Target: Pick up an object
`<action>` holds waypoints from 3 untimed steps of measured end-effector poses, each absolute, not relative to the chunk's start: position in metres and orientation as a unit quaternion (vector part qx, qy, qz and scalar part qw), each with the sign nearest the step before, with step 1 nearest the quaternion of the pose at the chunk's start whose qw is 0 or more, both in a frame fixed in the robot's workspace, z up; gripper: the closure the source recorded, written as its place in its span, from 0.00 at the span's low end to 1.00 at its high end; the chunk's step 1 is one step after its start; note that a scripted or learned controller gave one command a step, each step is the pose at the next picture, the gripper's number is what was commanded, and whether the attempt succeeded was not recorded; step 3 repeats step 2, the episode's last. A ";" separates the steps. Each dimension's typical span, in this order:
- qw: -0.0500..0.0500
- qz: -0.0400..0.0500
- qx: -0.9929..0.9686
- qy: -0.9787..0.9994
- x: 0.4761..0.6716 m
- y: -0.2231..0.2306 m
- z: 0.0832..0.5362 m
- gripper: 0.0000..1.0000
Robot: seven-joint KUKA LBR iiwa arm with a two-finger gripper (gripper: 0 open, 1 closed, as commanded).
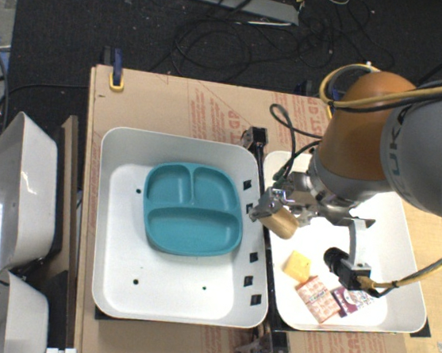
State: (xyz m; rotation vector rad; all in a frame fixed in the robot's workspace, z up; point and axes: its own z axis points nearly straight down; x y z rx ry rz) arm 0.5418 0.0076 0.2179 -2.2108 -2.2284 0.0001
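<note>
Camera view: the end effector [274,210] grips a tan block [281,224] between its fingers, raised over the divide between the bins. The arm [385,144] bends in from the right. A yellow piece [298,266] lies below-right of it.

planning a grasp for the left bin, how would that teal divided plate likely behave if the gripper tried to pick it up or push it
The teal divided plate looks like moulded plastic, so probably stiff and light. It lies flat in the left bin with low rounded rims, so fingers may struggle to get a hold. Pushed, it would likely slide on the smooth white floor rather than tip.
</note>
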 end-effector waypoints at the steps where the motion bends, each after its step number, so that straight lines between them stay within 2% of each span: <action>1: 0.001 0.000 -0.705 -0.710 0.527 0.048 0.222 1.00; 2: 0.000 -0.001 -0.704 -0.710 0.513 0.100 0.236 1.00; 3: 0.000 -0.001 -0.704 -0.710 0.513 0.100 0.236 1.00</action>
